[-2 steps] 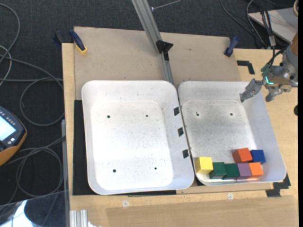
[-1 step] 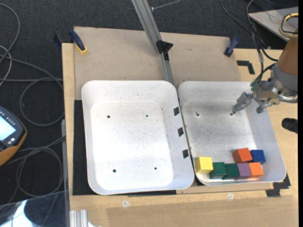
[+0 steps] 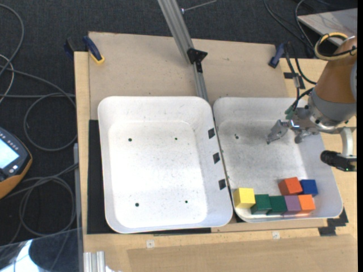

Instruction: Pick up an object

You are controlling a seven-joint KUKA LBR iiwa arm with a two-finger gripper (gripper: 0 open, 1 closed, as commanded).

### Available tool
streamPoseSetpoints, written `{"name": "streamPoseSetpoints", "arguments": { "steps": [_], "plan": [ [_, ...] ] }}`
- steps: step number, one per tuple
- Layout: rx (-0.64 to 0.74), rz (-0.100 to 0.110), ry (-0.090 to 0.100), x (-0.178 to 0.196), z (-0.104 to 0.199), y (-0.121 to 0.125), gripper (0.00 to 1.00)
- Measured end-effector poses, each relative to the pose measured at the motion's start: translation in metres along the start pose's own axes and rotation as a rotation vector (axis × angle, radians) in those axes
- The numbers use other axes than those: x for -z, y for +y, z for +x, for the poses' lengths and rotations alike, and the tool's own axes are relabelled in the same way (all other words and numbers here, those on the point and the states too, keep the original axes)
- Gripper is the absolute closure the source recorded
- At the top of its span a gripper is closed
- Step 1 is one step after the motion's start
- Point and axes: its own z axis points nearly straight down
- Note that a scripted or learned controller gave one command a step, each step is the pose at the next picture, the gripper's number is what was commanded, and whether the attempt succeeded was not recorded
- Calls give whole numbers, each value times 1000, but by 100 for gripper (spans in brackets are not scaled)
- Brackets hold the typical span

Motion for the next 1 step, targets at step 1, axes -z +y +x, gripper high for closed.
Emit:
{"name": "streamPoseSetpoints", "arguments": {
  "steps": [1],
  "plan": [
    [0, -2, -1, -33, 0, 0, 0]
  ]
}}
